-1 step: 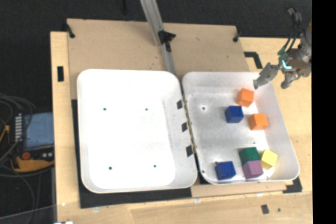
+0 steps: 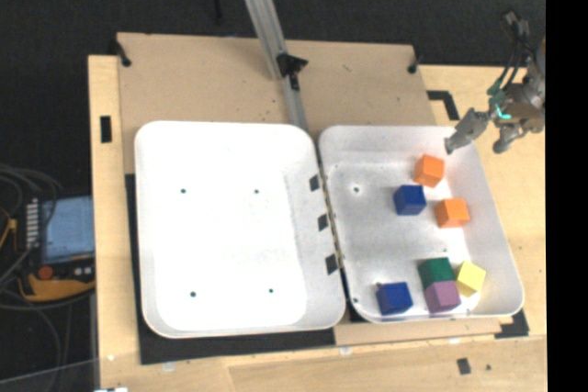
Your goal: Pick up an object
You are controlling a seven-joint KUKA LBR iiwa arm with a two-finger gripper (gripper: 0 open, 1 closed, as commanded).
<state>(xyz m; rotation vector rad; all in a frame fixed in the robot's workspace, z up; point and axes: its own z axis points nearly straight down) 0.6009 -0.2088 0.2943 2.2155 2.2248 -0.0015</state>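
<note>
Seven blocks in right bin (image 2: 367,151), left bin (image 2: 165,151) bare, claw (image 2: 483,133) spread wide, holding nothing

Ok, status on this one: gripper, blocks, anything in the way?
Gripper open, holding nothing, at far right corner of right bin. Nearest: upper orange block, untouched. Seven blocks in that bin. Path clear.

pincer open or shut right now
Open. The pincer hangs at the right bin's upper right corner with its two fingers spread apart, nothing between them.
</note>
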